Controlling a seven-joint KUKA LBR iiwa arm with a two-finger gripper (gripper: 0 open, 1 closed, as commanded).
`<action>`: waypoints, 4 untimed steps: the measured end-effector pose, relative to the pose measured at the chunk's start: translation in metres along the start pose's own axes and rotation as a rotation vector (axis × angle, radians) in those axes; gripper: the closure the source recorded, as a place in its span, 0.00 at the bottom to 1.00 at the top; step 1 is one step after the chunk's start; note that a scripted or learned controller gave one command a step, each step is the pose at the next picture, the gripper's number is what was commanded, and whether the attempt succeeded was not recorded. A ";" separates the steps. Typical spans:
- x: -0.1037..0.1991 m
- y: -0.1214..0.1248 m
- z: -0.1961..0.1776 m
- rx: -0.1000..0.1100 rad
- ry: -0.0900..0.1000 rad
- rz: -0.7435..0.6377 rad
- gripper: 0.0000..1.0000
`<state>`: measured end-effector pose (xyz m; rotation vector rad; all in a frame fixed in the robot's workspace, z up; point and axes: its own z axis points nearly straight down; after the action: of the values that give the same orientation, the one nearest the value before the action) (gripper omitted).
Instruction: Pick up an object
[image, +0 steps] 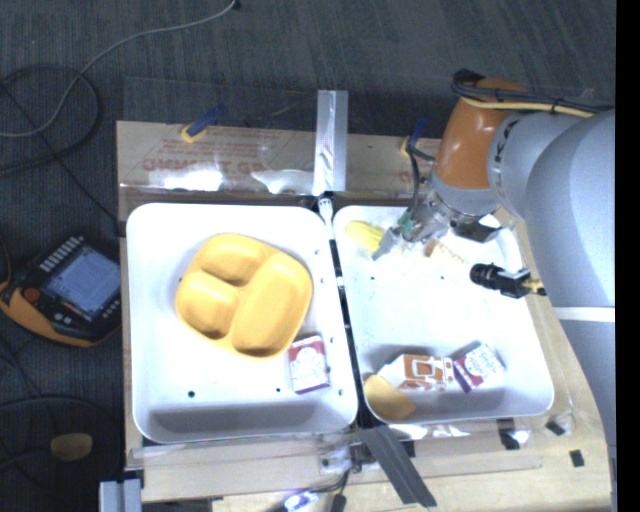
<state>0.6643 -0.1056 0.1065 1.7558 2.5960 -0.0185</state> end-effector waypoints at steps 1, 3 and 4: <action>-0.011 -0.047 0.017 -0.014 0.009 0.169 1.00; 0.012 0.009 -0.077 -0.002 0.011 0.330 1.00; 0.012 0.009 -0.077 -0.001 0.010 0.330 0.00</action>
<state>0.6683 -0.0897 0.1836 2.1625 2.2771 -0.0061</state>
